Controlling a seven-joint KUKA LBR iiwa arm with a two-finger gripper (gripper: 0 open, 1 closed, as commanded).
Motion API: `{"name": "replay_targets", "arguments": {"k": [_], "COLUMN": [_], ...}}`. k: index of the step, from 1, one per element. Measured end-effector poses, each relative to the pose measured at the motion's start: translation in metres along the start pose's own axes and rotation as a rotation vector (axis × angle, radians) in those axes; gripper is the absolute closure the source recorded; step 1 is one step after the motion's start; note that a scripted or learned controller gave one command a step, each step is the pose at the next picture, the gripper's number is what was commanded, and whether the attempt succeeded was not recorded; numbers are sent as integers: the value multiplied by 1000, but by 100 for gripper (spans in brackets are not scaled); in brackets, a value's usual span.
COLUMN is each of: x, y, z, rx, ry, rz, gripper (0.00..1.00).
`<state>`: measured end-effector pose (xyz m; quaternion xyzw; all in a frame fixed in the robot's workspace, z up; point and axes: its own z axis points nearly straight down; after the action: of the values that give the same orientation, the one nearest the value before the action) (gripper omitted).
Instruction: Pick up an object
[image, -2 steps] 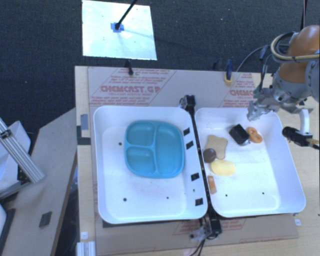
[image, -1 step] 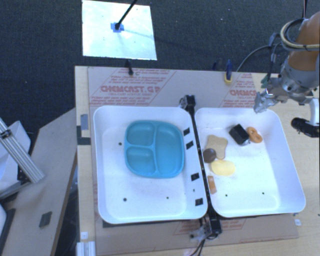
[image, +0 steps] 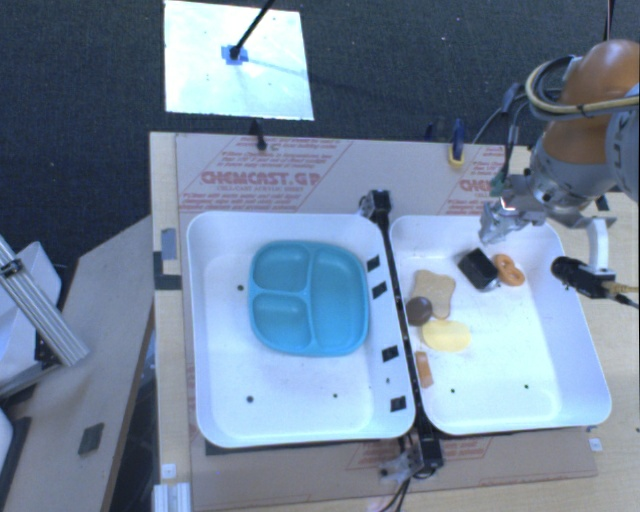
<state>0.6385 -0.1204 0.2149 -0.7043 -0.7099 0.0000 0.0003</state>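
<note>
Small black block (image: 478, 268), tilted, beside orange ring (image: 509, 270)

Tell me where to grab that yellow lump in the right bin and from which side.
Come from straight above and pinch the yellow lump across its short width. It lies flat with its long axis left-right; the round brown piece crowds its upper left, so keep the gripper toward the middle.

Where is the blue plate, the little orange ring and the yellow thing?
blue plate (image: 306, 298): camera view, on its middle divider.
orange ring (image: 509, 270): camera view, on its rim.
yellow thing (image: 446, 336): camera view, on its middle.
</note>
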Motion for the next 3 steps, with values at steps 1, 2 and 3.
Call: {"name": "replay_targets", "arguments": {"k": [1,2,3], "x": [54,110,155], "y": [-17,-33,-62], "z": [7,12,0], "rx": [0,1,1], "ry": [1,2,1], "rz": [0,-2,-1], "gripper": [100,100,100]}}
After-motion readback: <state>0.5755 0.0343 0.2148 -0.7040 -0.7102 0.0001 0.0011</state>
